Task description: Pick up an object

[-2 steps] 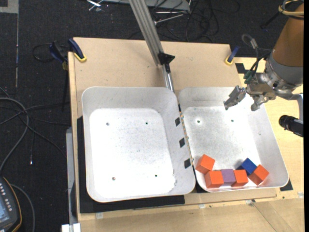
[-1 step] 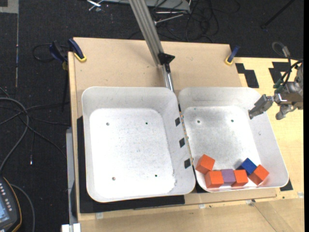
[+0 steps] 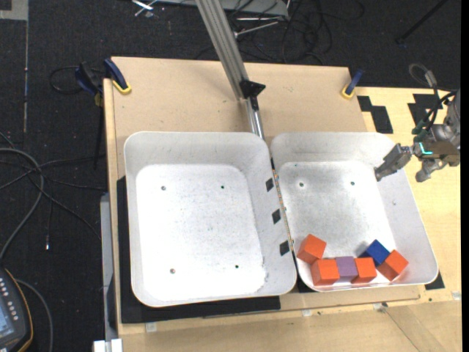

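- Nearest you, five blocks are sitting along the right bin's (image 3: 410, 218) front wall — an orange block (image 3: 313, 247), another orange block (image 3: 325, 271), a purple block (image 3: 345, 268), an orange one (image 3: 365, 269) and a fifth orange one (image 3: 393, 264), with a blue block (image 3: 377, 251) just behind.
- Farther back, you're seeing the gripper (image 3: 410, 166) hovering over that bin's right rim — fingers spread apart, holding nothing.
- The left bin (image 3: 139, 196) is lying beside it.

Bright, even overhead light w/ mild glare on white bins (image 3: 198, 149), soft shadows, dim floor, slightly grainy.
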You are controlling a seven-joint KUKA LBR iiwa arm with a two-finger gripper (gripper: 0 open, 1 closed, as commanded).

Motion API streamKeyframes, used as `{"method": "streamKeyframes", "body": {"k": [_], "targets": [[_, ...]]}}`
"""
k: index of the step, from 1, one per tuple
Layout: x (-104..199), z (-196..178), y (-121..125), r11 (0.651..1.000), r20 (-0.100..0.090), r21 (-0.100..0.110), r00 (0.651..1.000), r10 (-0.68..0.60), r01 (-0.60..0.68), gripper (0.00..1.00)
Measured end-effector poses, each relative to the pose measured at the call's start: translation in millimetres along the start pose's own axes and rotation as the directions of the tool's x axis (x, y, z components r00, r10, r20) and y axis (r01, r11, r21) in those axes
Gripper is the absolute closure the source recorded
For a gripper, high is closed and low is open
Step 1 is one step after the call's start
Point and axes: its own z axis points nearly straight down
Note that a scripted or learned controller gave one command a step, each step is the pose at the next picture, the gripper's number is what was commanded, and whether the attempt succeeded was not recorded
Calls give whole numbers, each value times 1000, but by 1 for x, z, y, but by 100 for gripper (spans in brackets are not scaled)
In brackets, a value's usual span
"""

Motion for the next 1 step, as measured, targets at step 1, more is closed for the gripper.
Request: {"method": "streamKeyframes", "body": {"k": [1], "targets": [[-8, 111, -39, 1000, -3, 9, 1000, 2, -2, 0]]}}
